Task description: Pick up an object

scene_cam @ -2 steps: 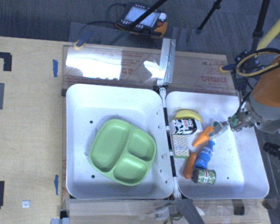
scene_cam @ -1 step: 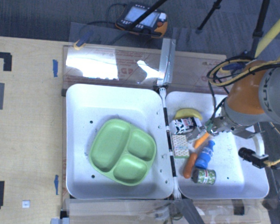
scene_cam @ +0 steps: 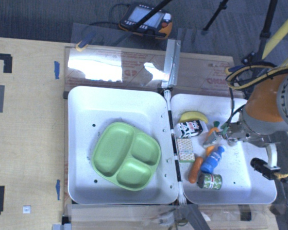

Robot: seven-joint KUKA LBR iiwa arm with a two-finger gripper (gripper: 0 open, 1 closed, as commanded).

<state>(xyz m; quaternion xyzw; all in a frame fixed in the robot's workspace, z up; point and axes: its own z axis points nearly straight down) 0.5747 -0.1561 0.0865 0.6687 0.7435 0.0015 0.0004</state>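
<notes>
The right bin holds several small things along its left side. A yellow banana lies at the top, with a black-and-white carton just below it. Under that lies a small patterned box. An orange carrot lies slanted beside a blue bottle, and a green can lies on its side below them. My gripper reaches in from the right, low over the bin, just above the blue bottle's cap and right of the carton. A small orange piece shows at its tip.
The left bin holds a green divided plate. A metal divider stands behind the gap between the bins. The arm's grey wrist with the orange band hangs over the right bin's far right side, trailing cables.
</notes>
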